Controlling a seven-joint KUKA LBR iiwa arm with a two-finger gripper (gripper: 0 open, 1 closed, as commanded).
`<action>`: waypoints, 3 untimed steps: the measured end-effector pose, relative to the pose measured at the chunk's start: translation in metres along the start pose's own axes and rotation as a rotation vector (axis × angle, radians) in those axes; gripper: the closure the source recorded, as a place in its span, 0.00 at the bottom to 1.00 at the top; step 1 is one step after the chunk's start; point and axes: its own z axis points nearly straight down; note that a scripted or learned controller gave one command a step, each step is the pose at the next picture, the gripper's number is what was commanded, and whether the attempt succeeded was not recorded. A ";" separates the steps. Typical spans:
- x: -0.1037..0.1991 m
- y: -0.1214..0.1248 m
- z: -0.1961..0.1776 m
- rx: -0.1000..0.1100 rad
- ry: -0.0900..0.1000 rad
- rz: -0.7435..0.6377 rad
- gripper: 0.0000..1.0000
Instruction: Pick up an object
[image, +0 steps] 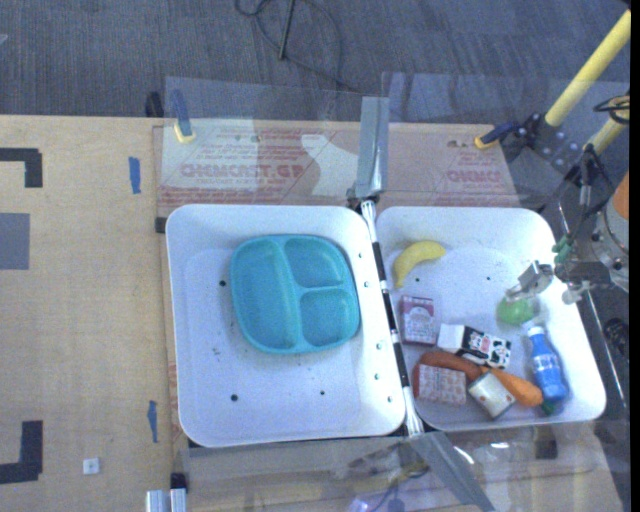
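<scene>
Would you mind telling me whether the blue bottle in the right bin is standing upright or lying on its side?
Lying down. The blue bottle stretches lengthwise across the right bin's floor, its white cap toward the far side, beside the carrot.

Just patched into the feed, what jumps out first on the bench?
A teal divided plate sits alone in the left bin. The right bin is crowded: a banana at its far left, a carrot and blue bottle near its front, and the gripper over a green object.
</scene>
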 end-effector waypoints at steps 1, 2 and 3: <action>-0.029 0.032 0.118 -0.005 0.006 -0.045 0.00; -0.033 0.030 0.111 0.000 0.002 -0.041 1.00; 0.006 0.045 -0.003 -0.003 -0.002 -0.099 1.00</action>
